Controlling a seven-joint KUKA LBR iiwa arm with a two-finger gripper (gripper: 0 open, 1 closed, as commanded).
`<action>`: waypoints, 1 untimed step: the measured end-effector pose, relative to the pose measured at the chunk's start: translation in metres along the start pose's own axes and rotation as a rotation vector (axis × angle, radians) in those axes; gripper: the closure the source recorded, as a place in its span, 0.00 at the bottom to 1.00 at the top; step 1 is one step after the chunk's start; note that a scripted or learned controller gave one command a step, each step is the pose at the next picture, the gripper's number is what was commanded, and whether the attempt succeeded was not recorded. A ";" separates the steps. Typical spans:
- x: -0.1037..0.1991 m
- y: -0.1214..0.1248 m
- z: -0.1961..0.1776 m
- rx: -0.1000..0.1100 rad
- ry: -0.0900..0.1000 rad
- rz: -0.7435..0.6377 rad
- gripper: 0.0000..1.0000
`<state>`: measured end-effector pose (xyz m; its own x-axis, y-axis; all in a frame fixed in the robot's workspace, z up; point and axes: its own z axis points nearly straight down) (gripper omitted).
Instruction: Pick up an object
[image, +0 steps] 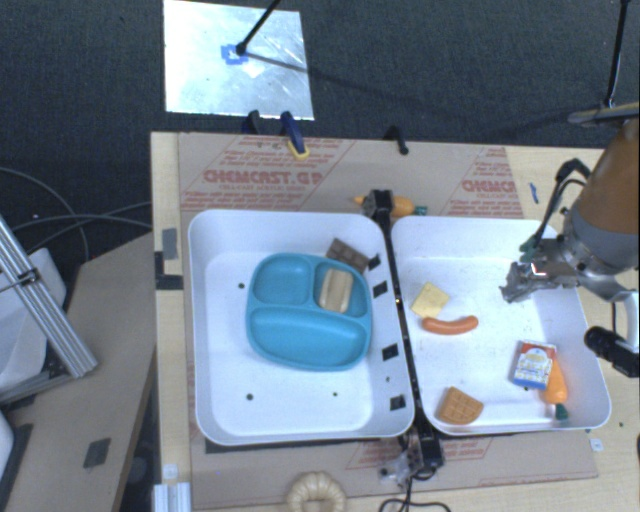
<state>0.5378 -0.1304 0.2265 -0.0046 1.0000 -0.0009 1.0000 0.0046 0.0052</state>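
Two white bins sit side by side on the counter (470, 175). Gripper (518, 283) hovers over the right bin (490, 245), above the sausage (450, 323); jaw state cannot be determined

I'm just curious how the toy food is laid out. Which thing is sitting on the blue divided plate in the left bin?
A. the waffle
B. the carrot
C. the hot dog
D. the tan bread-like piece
D: the tan bread-like piece lies in an upper compartment of the blue divided plate, while the hot dog, waffle and carrot lie in the right bin.
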 end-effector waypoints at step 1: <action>0.052 -0.019 0.012 0.005 0.003 -0.004 1.00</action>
<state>0.5182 -0.0781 0.2146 -0.0082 1.0000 0.0022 1.0000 0.0082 0.0001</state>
